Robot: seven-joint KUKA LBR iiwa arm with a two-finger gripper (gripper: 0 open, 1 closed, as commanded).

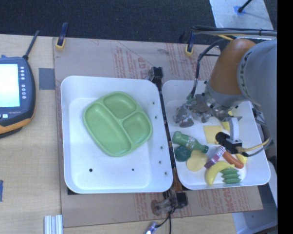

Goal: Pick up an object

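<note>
My gripper (184,116) hangs low over the upper left part of the right bin (172,92), below the grey arm with its orange band (231,67). Just below it a green bottle (189,141) lies on its side, with a teal piece (181,153) beside that. Further right in the same bin lie a yellow slab (212,131), a purple item (216,155), an orange carrot (232,160), a yellow banana (212,172) and a green pea pod (229,176). I see nothing held in the gripper.
The left bin (73,169) holds a green divided plate (118,123). A teach pendant (8,94) with a screen lies at the far left of the bench. Clamps (61,42) sit along the back edge of the cardboard mat.
</note>
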